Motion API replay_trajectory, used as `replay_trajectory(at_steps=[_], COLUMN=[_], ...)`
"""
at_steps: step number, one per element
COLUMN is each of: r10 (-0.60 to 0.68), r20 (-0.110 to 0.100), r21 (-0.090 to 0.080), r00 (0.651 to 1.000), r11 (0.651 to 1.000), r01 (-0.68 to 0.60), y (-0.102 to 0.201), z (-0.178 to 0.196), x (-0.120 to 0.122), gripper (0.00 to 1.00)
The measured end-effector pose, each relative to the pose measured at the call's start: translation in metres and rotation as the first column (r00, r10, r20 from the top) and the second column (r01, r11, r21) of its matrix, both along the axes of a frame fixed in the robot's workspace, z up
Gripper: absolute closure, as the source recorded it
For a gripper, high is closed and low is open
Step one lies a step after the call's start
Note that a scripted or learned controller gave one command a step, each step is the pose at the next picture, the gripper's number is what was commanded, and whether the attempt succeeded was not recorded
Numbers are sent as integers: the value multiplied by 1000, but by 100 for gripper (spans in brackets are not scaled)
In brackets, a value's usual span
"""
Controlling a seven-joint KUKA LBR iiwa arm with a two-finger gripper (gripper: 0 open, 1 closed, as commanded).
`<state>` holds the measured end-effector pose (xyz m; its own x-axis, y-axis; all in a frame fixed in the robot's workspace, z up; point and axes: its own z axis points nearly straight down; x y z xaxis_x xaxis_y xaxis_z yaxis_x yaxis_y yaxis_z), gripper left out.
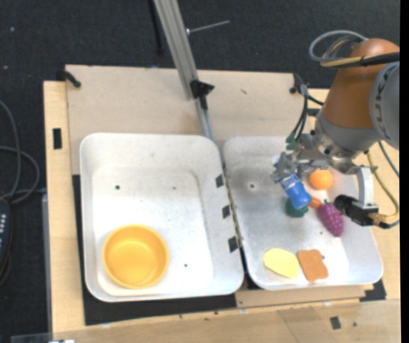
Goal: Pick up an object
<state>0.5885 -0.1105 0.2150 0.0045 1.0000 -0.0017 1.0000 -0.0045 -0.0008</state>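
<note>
1. My gripper (290,171) sits over the right bin (255,263), above a blue-green bottle (296,195); opening: can't tell.
2. Crowding it: orange ball (321,179), purple grapes (332,219).
3. Left bin (104,156): yellow bowl (135,256).

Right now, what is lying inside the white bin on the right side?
In the right white bin lie a blue and green bottle-like object, an orange ball, a purple fruit, a yellow piece and an orange-brown piece. The gripper covers the bin floor beneath it.
</note>
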Motion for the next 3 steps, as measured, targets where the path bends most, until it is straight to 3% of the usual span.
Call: replay_trajectory(at_steps=[3], r10=[12], r20=[0], r21=[4], r00=[1000], r11=[1000], r01=[-12], y=[174], z=[4], x=[-9], gripper=[100])
